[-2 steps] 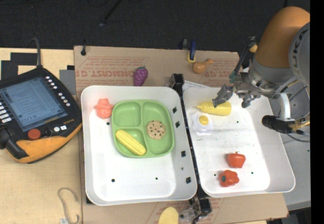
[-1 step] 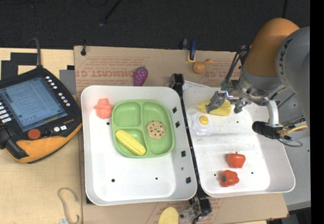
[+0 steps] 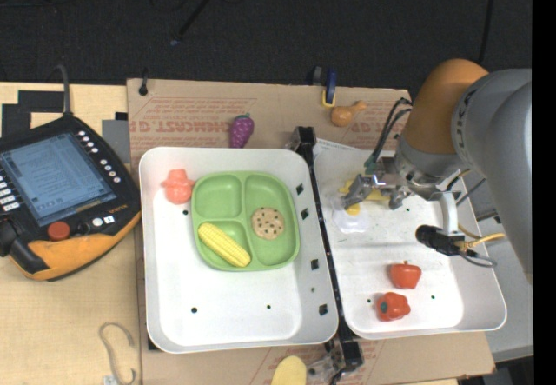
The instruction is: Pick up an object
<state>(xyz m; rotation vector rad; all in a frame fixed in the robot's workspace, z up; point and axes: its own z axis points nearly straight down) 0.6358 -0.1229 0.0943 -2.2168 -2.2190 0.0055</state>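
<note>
Robot arm over the right white bin

The gripper point(image 3: 363, 192) sits low near the back of the shallow white plastic right bin point(image 3: 486, 309). Two small red toy peppers point(image 3: 404, 275) lie near its front.

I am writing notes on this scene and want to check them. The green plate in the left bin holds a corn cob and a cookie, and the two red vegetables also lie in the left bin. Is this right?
One detail is wrong. The camera view shows the two red vegetables in the right bin, not the left bin. The green plate does hold the corn cob and the cookie.
</note>
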